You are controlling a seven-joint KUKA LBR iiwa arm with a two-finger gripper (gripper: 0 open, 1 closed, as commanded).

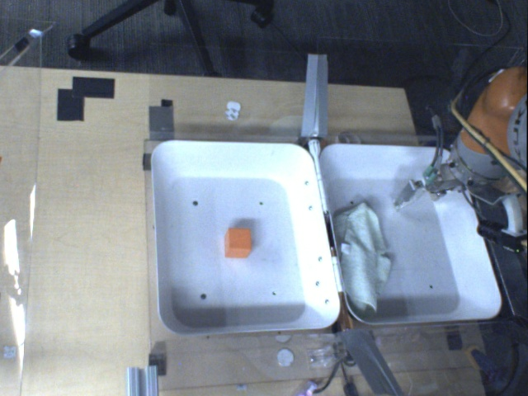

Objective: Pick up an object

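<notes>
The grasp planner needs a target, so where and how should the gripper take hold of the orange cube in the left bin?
Grip the orange cube across two opposite flat side faces, coming straight down from above. It sits flat on the left bin floor, away from the walls, so there is likely room for a finger on either side.

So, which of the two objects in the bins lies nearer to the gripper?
The crumpled pale green cloth, in the right white bin where the gripper is. The small orange cube sits alone in the left white bin, farther away.
</notes>
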